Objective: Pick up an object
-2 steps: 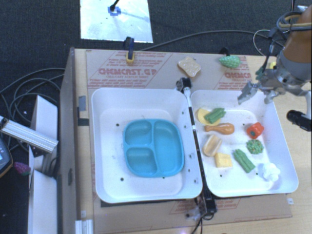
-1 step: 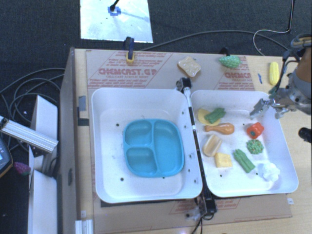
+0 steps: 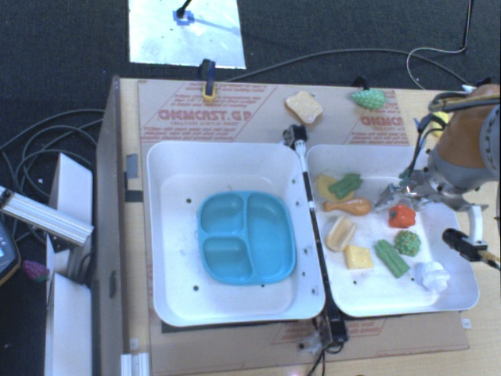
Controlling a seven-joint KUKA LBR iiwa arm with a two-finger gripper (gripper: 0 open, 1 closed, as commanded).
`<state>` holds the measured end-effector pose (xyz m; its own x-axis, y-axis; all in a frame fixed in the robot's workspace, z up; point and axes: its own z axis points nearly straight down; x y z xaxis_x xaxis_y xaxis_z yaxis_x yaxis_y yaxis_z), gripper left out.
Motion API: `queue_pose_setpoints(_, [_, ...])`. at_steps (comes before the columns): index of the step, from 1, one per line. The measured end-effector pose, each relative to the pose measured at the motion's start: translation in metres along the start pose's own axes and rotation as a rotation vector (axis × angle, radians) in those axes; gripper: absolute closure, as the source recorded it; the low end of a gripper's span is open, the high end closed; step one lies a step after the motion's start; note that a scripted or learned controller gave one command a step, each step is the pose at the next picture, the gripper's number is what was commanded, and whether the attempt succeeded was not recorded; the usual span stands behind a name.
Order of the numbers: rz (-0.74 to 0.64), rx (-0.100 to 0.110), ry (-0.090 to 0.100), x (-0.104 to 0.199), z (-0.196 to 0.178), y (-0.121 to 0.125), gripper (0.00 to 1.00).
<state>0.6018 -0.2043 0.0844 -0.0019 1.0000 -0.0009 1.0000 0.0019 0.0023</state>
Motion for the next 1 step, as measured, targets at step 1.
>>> queue_pose_setpoints(1, [0.001,0.001,0.001,0.0188,0.0,-0.0402,0.0])
